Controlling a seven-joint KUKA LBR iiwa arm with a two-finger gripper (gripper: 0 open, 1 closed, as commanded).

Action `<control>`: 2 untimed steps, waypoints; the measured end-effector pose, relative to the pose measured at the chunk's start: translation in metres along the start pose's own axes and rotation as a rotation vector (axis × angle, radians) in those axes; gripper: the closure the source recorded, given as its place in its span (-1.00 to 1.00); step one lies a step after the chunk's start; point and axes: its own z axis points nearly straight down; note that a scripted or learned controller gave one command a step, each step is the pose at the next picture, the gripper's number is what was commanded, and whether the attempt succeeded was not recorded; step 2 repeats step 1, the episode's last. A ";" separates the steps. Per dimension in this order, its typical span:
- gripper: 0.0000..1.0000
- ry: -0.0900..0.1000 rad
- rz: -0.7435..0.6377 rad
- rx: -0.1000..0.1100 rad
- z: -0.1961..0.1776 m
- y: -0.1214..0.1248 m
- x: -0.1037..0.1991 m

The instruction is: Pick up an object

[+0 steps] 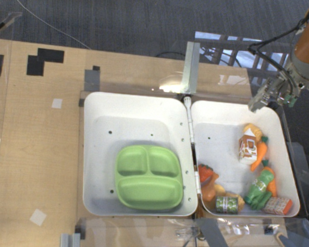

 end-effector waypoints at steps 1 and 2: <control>1.00 0.010 0.209 0.002 -0.064 0.043 0.036; 1.00 0.010 0.209 0.002 -0.064 0.043 0.036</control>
